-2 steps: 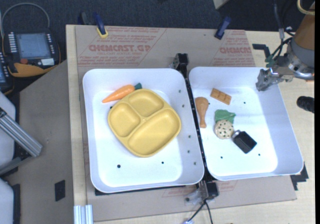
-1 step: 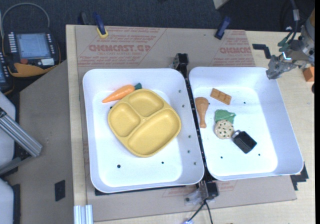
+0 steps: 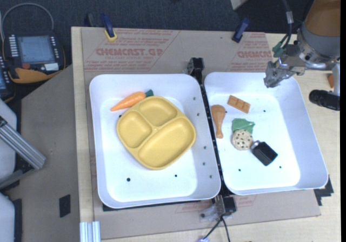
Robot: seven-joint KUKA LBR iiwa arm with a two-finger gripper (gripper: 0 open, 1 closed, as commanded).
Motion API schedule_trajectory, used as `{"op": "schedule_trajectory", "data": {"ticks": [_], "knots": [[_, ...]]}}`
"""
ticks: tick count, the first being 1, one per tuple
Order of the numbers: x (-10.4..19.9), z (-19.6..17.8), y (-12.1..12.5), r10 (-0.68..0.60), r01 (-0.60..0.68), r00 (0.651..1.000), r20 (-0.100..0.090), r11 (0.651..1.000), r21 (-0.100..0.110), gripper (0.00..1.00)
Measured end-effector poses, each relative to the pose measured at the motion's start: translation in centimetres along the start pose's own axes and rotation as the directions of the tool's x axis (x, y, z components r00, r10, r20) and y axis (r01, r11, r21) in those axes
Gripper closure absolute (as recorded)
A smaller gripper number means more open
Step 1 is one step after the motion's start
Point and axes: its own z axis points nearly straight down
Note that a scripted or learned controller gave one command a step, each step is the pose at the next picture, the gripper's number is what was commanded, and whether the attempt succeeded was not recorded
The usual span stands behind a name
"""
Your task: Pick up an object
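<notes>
Nearest our lens, low in the right bin (image 3: 303,176), we see a small black block (image 3: 264,152), lying slantwise. From there we turn to the gripper (image 3: 274,77), which hangs over that bin's far rim at about one o'clock of its floor. We cannot tell how it is set; its tip is small and blurred against the white.

Working outward from it, the first thing we meet is a brown cracker (image 3: 238,104), toward eight o'clock from the gripper and near it. Further along the same bearing lies a drumstick (image 3: 217,119), close to the bin's left wall, its long axis running twelve to six. Toward seven o'clock, farther off, sit a green leafy piece (image 3: 243,125) and a cookie (image 3: 241,139), touching each other, with the black block just beyond them.

We judge the cracker the likeliest pick: it lies apart from its neighbours, and its long axis runs roughly ten to four, so the gripper would want to close across that line.

In the left bin (image 3: 108,143) we see a yellow divided plate (image 3: 156,132) and a carrot (image 3: 127,101) at its eleven o'clock edge, well apart from the gripper.
</notes>
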Motion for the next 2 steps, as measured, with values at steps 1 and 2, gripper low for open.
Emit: {"op": "schedule_trajectory", "data": {"ticks": [1,2], "knots": [[6.3,0.7,-0.2,-0.001,0.001,1.0,0.0,1.0,0.0,1.0],[11.6,2.3,0.5,0.001,-0.001,1.0,0.0,1.0,0.002,1.0]]}}
